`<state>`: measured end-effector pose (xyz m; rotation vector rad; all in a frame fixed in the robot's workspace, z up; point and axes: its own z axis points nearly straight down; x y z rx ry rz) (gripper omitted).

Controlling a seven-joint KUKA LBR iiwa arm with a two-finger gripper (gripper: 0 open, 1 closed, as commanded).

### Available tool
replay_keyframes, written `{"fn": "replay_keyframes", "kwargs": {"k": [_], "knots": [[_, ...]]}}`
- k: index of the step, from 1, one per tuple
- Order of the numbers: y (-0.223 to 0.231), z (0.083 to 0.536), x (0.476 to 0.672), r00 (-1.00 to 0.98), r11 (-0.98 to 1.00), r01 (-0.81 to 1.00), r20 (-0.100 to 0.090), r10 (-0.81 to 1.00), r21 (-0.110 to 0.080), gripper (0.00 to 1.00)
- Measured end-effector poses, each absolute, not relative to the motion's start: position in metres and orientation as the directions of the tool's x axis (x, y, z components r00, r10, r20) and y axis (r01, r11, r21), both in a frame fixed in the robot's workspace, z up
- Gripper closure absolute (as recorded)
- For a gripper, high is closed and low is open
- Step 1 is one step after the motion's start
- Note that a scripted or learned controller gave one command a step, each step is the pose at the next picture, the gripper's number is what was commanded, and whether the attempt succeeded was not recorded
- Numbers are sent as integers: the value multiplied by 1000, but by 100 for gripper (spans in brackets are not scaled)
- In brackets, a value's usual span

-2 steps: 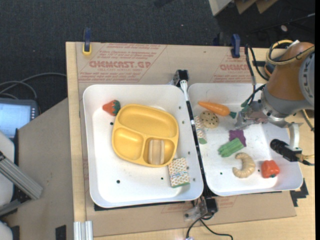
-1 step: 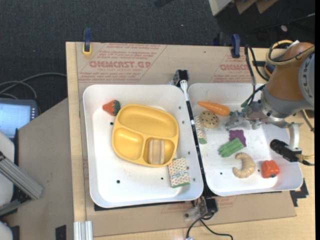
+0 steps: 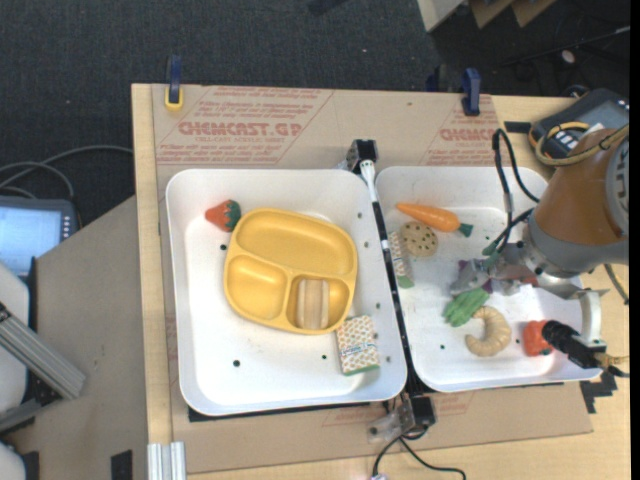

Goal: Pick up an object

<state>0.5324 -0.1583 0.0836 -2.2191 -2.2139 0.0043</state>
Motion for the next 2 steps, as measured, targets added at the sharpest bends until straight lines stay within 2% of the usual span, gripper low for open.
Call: {"fn": "replay_keyframes", "kwargs": {"k": [1,2], "knots": [[-159,95,536,2,-2,1000,-1,1000,2,100],[-60,190,546,-9,9,1000,1,1000,8,100]]}}
